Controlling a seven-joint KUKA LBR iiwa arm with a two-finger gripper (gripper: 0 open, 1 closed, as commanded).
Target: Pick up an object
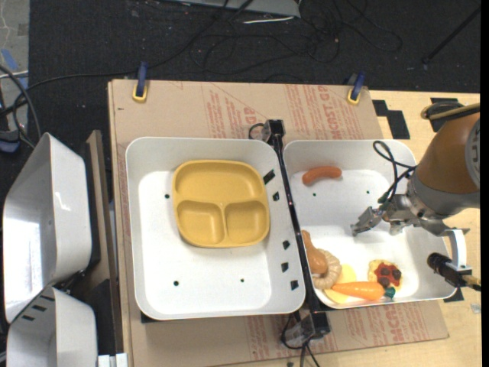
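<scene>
Where the arm reaches in from the right, the gripper [365, 224] is seen low over the bare white floor of the right bin [348, 201], about midway between its far and near walls. How far the tool is open cannot be told at this size, and nothing can be made out in it.

Several objects are found in the right bin. A sausage [322, 175] lies near the far wall, well apart from the gripper and to its far left. Along the near wall a cluster is gathered: a brownish piece of food like a chicken leg [318, 262] at the left, against the divider; a carrot [357, 289] laid roughly left to right just beside it; and a small yellow item with red and dark toppings [386, 272] to the right of these. A pale yellow flat piece [348, 273] is partly covered by the carrot. The cluster is near the gripper but not touching it.

In the left bin [149, 274] a yellow divided plate [221, 202] with three compartments is set toward the far side. Both bins are carried on a cardboard-covered bench [229, 105], clamped at the far edge by two clamps [140, 86].
</scene>
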